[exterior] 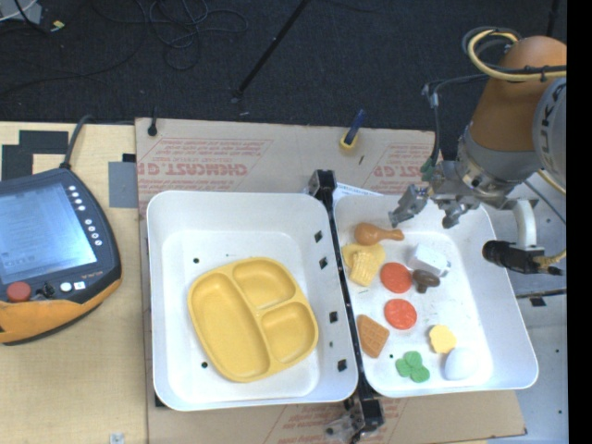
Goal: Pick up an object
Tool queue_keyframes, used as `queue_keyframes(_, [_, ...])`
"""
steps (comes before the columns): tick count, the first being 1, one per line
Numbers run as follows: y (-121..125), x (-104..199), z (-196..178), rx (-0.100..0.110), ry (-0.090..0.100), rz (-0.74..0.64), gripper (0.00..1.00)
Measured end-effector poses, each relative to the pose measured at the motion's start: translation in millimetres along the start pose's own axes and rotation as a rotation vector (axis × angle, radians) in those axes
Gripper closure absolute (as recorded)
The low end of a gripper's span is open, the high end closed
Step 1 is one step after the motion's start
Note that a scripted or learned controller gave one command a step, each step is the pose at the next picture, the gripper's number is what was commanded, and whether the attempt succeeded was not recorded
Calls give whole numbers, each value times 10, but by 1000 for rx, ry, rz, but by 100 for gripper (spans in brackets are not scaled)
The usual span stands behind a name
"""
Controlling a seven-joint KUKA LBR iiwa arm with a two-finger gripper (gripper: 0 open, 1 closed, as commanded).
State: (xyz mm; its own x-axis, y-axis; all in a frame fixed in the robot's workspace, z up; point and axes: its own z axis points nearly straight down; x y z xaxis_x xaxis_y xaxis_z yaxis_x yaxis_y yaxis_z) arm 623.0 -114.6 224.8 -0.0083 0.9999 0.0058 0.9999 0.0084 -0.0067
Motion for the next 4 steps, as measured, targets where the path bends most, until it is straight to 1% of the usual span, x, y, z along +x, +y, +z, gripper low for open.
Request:
queue_keyframes(1, [65,658,408,1,-2,2,0])
queue_keyframes(2, [-388,1996,-753,-14,2,-7,0])
queue_keyframes(3, [-396,1915,-779,0,-6,3,100])
queue_keyframes(4, [-962,1484,-1119,-4,-6,11,100])
